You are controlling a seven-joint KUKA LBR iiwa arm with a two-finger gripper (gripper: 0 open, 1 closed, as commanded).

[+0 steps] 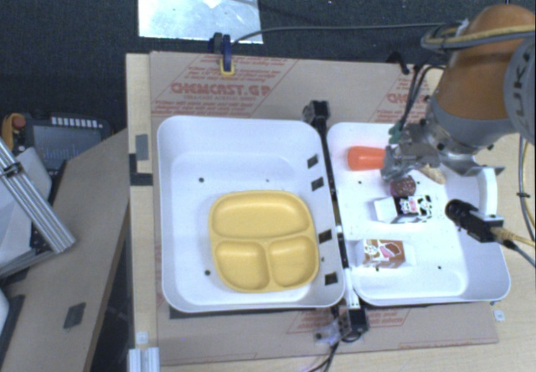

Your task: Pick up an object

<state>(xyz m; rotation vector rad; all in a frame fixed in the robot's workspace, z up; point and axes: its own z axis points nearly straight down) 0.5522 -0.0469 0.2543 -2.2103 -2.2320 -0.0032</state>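
Nearest the camera, a small brown packet lies in the right bin, below the tool. The tool hangs low over a dark round piece, an orange block just left. Seemingly the approach step; whether it grips anything, I cannot tell. Next comes a clean closing and lift.

Arm bent low, tool downward
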